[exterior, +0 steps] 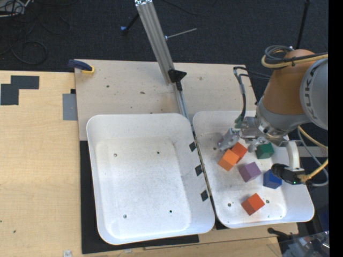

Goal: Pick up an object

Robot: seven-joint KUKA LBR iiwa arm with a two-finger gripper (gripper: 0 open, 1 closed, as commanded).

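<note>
Camera view, single fixed overhead. Arm (295, 90) enters from the right, orange band above the wrist, and reaches down over the right bin (214, 123). Gripper (239, 139) sits low in that bin's upper middle. Finger state: cannot tell, since the metal parts at the tip blur together against the white floor.

Blocks, located from the gripper:
- orange block (232, 157): directly below the tip, touching or almost touching it; contact not resolvable. Not visibly between fingers.
- green block (265, 151): just to the right, partly under the wrist housing.
- purple block (249, 171): further toward the near edge, just beside the orange block's lower right.
- blue block (271, 180): right of the purple one, beside a black cable fitting.
- red block (253, 203): farthest from the tip, near the bin's front rim, well apart from the others.

Left bin (102, 127): well apart to the gripper's left.
</note>
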